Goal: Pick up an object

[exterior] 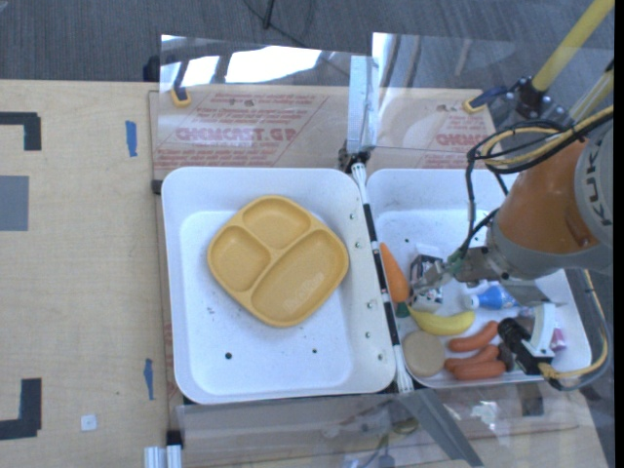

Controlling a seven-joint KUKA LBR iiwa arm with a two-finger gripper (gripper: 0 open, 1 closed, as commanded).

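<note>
My gripper (426, 277) hangs low in the right bin (429, 198), near its left wall. It sits just right of an orange carrot (394, 273) and just above a yellow banana (444, 321). Below the banana lie two red sausages (475, 351) and a round tan cookie (423, 354). A blue and white object (493, 298) lies right of the gripper, partly under the arm. I see nothing held in the gripper.
A yellow divided plate (279, 259) lies in the left bin (195, 359). The divider between the bins (375, 291) runs close to the carrot. A small pink item (558, 337) sits at the right bin's far right.
</note>
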